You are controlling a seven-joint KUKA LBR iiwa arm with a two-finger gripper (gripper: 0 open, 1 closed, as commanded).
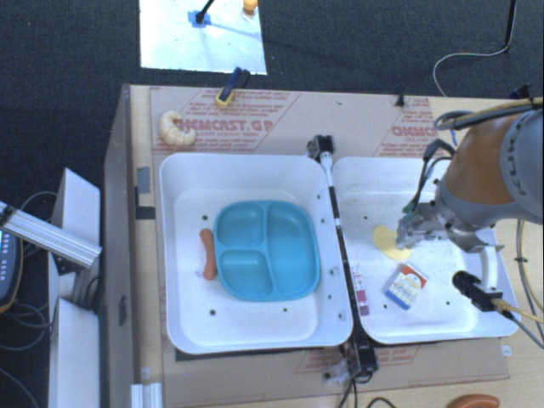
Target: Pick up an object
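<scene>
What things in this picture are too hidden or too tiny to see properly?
- Gripper: its fingers blur into the arm above, so open or shut is unclear.
- Yellow object in the right bin: the gripper covers its right side.
- Small box: its print is too small to read.
- Orange thing: cut off by the bottom edge.

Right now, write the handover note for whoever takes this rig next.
Gripper: down in the right bin, at the yellow piece; grasp not confirmed.
Right bin: the yellow piece near the middle, a small white, blue and red carton closer to the front, a thin stick-shaped item along its left wall.
Left bin: blue divided tray with an orange sausage-shaped toy lying beside its left edge.
Done: arm lowered over a target.
Left: secure one object and lift it.
</scene>
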